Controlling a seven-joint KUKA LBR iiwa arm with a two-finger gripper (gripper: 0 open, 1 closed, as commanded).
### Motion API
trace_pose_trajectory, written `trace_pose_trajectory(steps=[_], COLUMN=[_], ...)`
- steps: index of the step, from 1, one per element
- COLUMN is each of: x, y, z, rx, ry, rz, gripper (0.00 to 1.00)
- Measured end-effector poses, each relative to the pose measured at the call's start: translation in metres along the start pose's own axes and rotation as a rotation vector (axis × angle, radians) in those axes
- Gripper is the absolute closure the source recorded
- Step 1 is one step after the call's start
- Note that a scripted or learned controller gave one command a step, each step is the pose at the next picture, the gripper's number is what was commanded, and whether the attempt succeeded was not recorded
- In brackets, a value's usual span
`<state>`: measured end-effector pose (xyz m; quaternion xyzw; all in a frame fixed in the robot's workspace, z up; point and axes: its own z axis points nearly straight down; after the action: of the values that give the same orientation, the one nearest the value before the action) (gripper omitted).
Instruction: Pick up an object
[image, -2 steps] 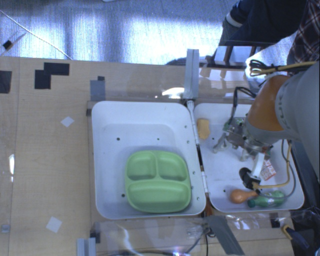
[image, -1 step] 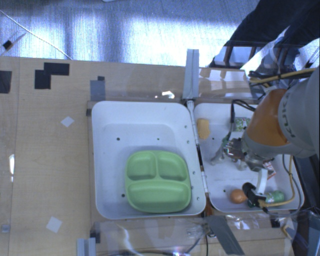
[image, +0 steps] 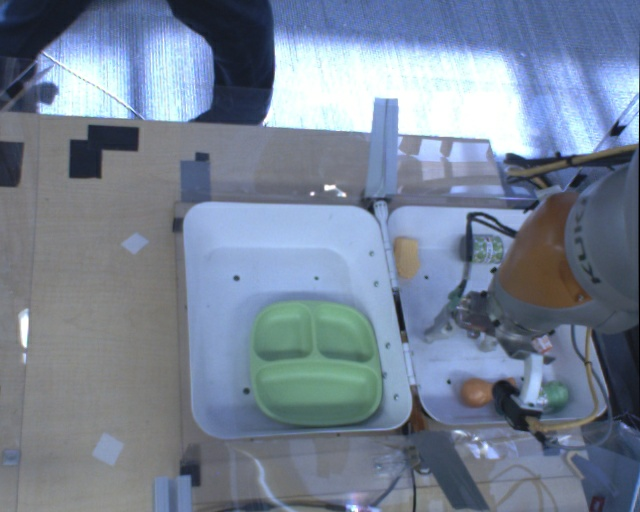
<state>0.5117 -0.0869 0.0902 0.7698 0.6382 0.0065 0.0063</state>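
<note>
Right now my arm (image: 575, 260) reaches in over the right bin (image: 440, 395), its orange band above the wrist bent down toward the bin floor. My tool (image: 448, 322) hangs low near the middle of that bin, close to the wall it shares with the left bin (image: 215, 300); whether it is spread or pressed together I cannot tell from this slant, and I see nothing between its parts.

Several things lie in the right bin. A yellow block (image: 406, 256) sits against the dividing wall toward the far side. A small can with a green label (image: 486, 248) lies near the far edge, partly behind my arm. An orange ball-like object (image: 476, 392) rests near the front edge, with a green round object (image: 555, 396) further right, partly hidden by cabling.

A green divided plate (image: 316, 362) lies in the left bin, toward its front. Both bins rest on the wooden surface (image: 90, 330).
</note>
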Motion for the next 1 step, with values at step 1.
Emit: trace_pose_trajectory(steps=[1], x=[-0.0012], y=[-0.0158], z=[-0.0005], rx=[-0.003], ry=[-0.002], rz=[-0.215], gripper=[0.00])
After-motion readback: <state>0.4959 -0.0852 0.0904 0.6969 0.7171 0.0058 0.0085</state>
